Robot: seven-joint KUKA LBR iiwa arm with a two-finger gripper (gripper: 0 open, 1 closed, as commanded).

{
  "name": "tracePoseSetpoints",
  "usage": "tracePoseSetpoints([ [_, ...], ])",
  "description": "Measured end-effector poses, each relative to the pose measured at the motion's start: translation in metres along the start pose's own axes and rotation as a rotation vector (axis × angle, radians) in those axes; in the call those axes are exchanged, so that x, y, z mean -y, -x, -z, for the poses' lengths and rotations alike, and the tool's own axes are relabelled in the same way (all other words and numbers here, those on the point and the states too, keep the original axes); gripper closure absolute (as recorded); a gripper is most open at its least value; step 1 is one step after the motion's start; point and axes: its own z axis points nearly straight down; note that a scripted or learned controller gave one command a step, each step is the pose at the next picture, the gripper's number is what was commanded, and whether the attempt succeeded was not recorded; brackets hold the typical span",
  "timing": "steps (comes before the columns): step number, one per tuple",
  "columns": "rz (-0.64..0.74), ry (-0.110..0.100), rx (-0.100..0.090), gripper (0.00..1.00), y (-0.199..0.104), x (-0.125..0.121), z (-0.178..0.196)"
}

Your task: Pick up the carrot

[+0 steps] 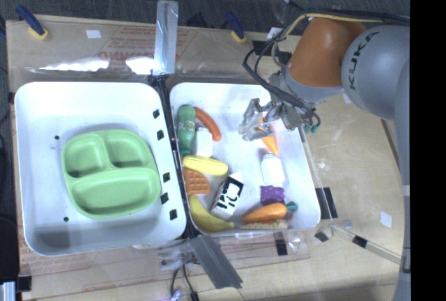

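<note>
Orange carrot (265, 212) half-buried among bin (306, 174) clutter; jaws' grip state indiscernible, arm (327, 56) overhead.

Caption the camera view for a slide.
End effector above the right bin; carrot lies near its front edge.

White letters reading "KU", the start of the maker's name, stand on the grey arm (373, 70) beside its orange band, while the red print on the bench surface (125, 42) is too faint to read.
</note>
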Motion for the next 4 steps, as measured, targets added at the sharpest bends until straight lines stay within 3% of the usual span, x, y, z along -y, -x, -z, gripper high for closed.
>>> tracePoseSetpoints([
  [1,0.177,0.001,-0.004,1.00,-0.010,0.005,0.114],
  [2,-0.017,0.008,-0.015,1.00,-0.036,-0.057,0.064],
  [3,0.138,0.008,-0.014,1.00,-0.045,-0.002,-0.033],
  [4,-0.094,0.006,-0.014,1.00,-0.077,-0.008,0.016],
])
